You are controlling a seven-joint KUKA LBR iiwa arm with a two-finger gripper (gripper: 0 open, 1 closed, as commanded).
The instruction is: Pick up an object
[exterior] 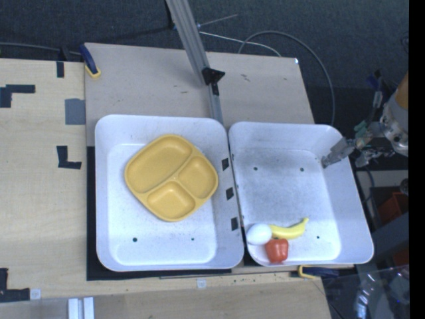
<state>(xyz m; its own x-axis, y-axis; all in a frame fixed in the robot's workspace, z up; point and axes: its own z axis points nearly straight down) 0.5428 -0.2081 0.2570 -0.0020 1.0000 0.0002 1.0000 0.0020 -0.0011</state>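
Two shallow white plastic bins sat side by side on the pale wooden counter. The left bin held a yellow plastic plate divided into three compartments, lying flat and turned at a slant near the bin's middle. The right bin carried three small things crowded into its near corner, close to the wall shared with the left bin: a white egg-shaped object, a yellow toy banana curving up toward the right, and a red pepper-like toy just below the two. The egg and the banana touched or nearly touched; the red toy sat just beside both.

The grey arm reached in at the right edge of the view, and its claw hung over the far right rim of the right bin, well apart from the three small objects. A dark finger pointed down and left toward the bin floor. Whether the claw was open or closed could not be told, and nothing could be seen gripped in it. A slanted grey metal pole crossed the top of the view toward the gap between the bins.
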